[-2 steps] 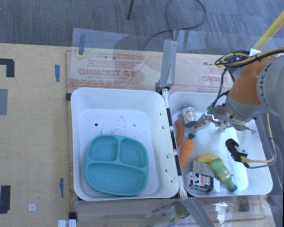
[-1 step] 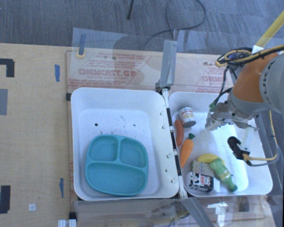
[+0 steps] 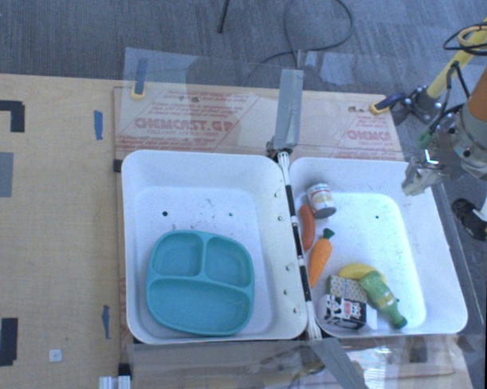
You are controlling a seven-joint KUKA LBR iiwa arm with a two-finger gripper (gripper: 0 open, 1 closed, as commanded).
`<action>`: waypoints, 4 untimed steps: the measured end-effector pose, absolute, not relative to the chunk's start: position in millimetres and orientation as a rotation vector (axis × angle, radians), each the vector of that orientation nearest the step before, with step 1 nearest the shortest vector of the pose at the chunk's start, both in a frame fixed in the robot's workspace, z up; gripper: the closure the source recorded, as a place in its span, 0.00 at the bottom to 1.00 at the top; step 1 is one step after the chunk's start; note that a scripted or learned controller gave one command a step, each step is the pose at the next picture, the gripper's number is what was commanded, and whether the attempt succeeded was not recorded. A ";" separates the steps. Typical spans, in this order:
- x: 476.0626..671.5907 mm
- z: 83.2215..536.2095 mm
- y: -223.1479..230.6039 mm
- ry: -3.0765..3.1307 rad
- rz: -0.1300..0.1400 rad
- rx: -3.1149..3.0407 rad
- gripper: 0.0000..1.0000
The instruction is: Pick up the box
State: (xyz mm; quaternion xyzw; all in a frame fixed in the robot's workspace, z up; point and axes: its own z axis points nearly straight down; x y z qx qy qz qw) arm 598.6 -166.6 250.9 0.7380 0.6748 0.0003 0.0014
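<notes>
I am hovering my gripper (image 3: pixel 419 178) over the right bin's (image 3: pixel 433 236) far right rim, its state impossible to tell, while the box (image 3: pixel 347 305) is lying at the near edge beside the green bottle (image 3: pixel 381 297).

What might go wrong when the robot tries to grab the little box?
The box sits jammed in the right bin's near corner, touching the green bottle and the banana. The gripper may nudge those, grab the bottle instead, or bump the bin wall.
</notes>
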 end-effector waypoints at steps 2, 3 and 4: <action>667.3 436.4 -97.5 2.051 0.001 2.375 1.00; 666.9 435.7 -46.9 2.004 -0.002 2.419 1.00; 666.5 435.3 26.7 1.973 -0.002 2.446 1.00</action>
